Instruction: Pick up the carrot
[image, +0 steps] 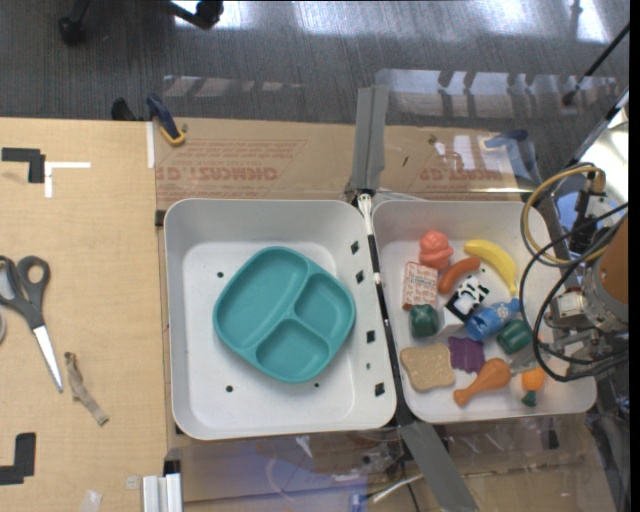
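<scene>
Camera view: I see the arm (600, 300) at the right edge, over the right rim of the right bin (400, 215), wrapped in looping black and yellow cables. The gripper (572, 345) sits low by that rim; I can't tell its state from here, too much cable and bracket in the way. The carrot (532, 384) lies in the near right corner of the right bin, small, orange with a green end, just beside the gripper hardware, not visibly held. Next to it on the left, an orange drumstick (483, 381) and a slice of toast (428, 367). Above those: purple piece (465, 352), green item (516, 335), blue item (489, 319), dark green item (425, 320), a black-and-white piece (468, 294). Toward the far wall: banana (494, 260), a sausage (458, 273), pink item (436, 246), a red-and-white packet (420, 284). Left bin (190, 400) holds a teal divided plate (286, 314), three compartments, tilted relative to the bin walls. Scissors (30, 310) lie on the wooden bench (80, 240) well left of both bins.
</scene>
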